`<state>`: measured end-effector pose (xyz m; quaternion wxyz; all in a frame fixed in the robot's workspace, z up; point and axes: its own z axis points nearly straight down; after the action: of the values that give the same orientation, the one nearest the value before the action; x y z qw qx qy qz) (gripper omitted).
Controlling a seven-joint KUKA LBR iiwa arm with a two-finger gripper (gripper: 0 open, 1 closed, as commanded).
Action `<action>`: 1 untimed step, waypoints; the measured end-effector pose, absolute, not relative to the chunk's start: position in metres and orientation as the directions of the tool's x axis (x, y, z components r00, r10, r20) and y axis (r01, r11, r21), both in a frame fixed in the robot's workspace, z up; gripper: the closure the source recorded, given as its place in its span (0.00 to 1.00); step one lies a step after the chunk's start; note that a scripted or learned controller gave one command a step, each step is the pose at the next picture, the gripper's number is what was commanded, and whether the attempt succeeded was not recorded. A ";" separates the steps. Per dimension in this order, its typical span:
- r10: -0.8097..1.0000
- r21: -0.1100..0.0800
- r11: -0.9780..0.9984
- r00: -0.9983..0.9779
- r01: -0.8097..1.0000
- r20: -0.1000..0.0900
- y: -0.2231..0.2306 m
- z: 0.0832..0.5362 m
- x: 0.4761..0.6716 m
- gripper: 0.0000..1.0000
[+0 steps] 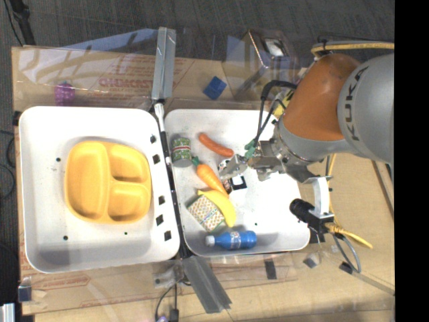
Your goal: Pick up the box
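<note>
The box (205,212) is small, with a speckled pale pattern. It lies in the right bin (281,227) near the front left, tucked against a yellow banana (226,206). My gripper (234,171) hangs over the middle of that bin, up and to the right of the box and apart from it. It sits close to the orange carrot (208,176). Nothing shows between its tips.
In the right bin a green-labelled can (180,150) and a red sausage (216,145) lie at the back, and a blue bottle (232,239) along the front wall. The left bin (40,247) holds a yellow divided plate (107,180). A blue block (215,87) rests behind the bins.
</note>
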<state>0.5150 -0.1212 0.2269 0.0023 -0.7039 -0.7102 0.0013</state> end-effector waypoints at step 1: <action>0.999 -0.003 -0.039 0.039 0.999 0.001 -0.120 0.114 0.514 0.00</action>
<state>0.5140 -0.1201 0.1143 0.0014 -0.7208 -0.6932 0.0006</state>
